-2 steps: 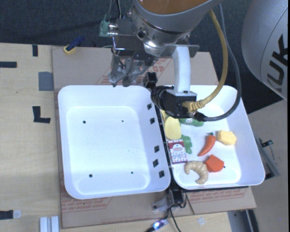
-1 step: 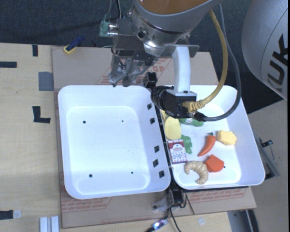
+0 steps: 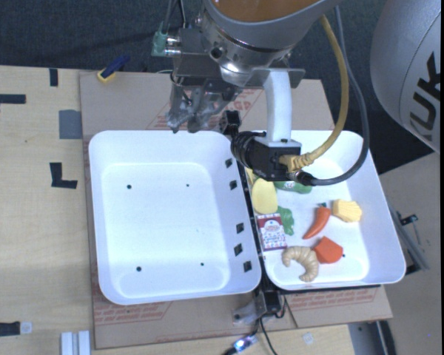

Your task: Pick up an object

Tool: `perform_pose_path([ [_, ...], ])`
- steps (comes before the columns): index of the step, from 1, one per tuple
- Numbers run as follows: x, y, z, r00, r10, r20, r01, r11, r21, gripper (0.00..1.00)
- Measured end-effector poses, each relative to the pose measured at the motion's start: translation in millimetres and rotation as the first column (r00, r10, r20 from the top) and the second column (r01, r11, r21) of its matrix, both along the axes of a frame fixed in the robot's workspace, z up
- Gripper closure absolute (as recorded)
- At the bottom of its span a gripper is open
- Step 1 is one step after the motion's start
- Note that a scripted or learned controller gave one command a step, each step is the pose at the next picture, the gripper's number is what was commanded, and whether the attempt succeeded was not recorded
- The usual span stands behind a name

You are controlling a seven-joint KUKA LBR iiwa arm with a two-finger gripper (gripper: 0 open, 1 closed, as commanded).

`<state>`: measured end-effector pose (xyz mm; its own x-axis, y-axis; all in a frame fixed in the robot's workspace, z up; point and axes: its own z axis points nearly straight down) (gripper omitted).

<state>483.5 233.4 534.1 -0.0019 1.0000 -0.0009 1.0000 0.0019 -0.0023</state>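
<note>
The right bin (image 3: 377, 220) holds several small toy foods. A yellow piece (image 3: 264, 196) lies by the divider, with a small red box (image 3: 271, 231) just in front of it. Nearer the front are a tan croissant (image 3: 301, 262) and a red-orange piece (image 3: 328, 250). An orange carrot (image 3: 318, 222), a yellow wedge (image 3: 346, 211) and a green item (image 3: 297, 187) lie further back. My gripper (image 3: 193, 118) hangs over the far rim of the left bin (image 3: 163, 220), well away from the toys, and I see nothing in it.
The arm's wrist and a black cable unit (image 3: 266, 157) with a yellow hose cover the far left corner of the right bin. Both bins rest on a cardboard sheet (image 3: 126, 102). A blue and yellow object (image 3: 112, 68) lies at the sheet's back edge.
</note>
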Motion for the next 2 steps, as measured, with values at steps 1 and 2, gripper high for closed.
perform_pose_path([
  [1, 0.0, 0.0, 0.0, 1.000, 0.000, 0.000, 0.000, 1.000, 0.000, 1.00],
  [2, 0.0, 0.0, 0.0, 1.000, 0.000, 0.000, 0.000, 1.000, 0.000, 1.00],
])
